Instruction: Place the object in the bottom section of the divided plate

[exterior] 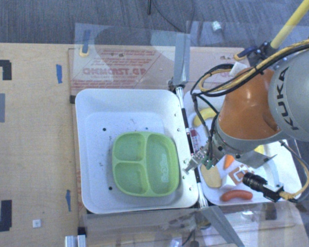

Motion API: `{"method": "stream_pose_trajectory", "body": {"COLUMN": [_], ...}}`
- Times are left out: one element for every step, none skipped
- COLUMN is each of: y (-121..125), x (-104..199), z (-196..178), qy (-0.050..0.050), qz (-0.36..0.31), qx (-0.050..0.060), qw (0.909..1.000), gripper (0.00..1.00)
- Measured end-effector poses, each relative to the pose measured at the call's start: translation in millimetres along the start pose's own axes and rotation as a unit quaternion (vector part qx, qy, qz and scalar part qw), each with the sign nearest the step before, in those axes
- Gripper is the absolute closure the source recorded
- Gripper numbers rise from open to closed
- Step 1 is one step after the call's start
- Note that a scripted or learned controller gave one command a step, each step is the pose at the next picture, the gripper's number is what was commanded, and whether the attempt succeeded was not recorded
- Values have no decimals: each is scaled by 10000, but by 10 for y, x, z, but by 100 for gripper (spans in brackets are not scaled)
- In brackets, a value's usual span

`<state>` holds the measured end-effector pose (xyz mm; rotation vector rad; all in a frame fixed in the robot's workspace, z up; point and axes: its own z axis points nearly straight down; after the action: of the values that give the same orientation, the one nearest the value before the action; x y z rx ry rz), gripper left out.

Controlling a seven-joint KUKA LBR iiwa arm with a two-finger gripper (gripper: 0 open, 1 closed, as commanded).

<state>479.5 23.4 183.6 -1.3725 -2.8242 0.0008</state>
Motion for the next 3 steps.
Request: {"method": "stream_pose_trajectory", "body": {"y": [-108,-107,-107], "x": [-144,-160,-161], "z": [-1,-91,-91], "qy": [-6,-12,-12], "qz": [438,456,457], "qx": [-7,-15,-14], "qw": [9990,9990,9990], "gripper": [100,100,0]}}
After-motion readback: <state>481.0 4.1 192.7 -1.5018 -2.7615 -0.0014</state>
